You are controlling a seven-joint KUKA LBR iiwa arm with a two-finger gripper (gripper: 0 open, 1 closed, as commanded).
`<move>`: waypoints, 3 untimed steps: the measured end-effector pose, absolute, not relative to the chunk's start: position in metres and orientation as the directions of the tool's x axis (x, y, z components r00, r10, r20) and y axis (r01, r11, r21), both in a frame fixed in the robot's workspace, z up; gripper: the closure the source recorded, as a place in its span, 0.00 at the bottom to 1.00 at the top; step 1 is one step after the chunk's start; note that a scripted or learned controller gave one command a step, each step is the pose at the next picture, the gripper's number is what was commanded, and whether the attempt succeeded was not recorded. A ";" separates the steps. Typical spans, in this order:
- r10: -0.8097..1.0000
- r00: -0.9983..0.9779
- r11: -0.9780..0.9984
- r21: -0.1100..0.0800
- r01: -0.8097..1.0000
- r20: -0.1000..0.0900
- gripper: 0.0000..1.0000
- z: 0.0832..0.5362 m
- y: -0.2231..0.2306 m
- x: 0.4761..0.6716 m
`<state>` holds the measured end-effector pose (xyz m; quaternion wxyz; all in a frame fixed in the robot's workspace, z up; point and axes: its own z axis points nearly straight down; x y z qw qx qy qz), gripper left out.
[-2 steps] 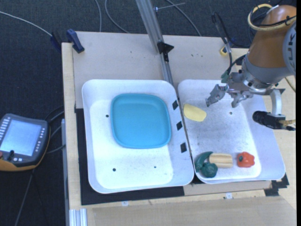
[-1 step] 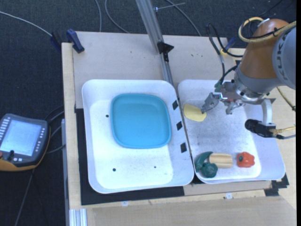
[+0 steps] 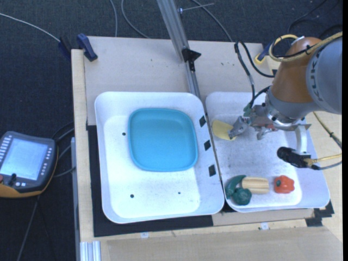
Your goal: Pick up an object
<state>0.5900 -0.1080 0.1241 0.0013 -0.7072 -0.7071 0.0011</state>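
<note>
My gripper [image 3: 249, 131] hangs over the upper left part of the right bin [image 3: 315, 196], below the orange band of the wrist. Its fingers stand apart, open, with nothing between them. The left fingertip [image 3: 237, 130] is right beside a pale yellow piece [image 3: 220, 129] lying at the bin's left wall; whether they touch I cannot tell. Along the bin's front edge lie a green vegetable toy [image 3: 238, 190], a tan cylinder [image 3: 255, 185] and a red pepper toy [image 3: 283, 184].
The left bin [image 3: 109, 145] holds a blue square plate [image 3: 162, 139]. A metal pole [image 3: 175, 20] slants down to the gap between the bins. A black connector with a yellow cable [image 3: 293, 157] hangs off the arm over the right bin. A teach pendant [image 3: 24, 162] lies far left.
</note>
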 end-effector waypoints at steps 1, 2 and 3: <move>1.000 0.000 0.000 0.002 1.000 0.000 1.00 0.137 -0.108 0.591; 1.000 0.000 0.000 0.006 1.000 -0.001 1.00 0.198 -0.112 0.597; 1.000 0.000 0.000 0.002 1.000 0.000 1.00 0.208 -0.112 0.597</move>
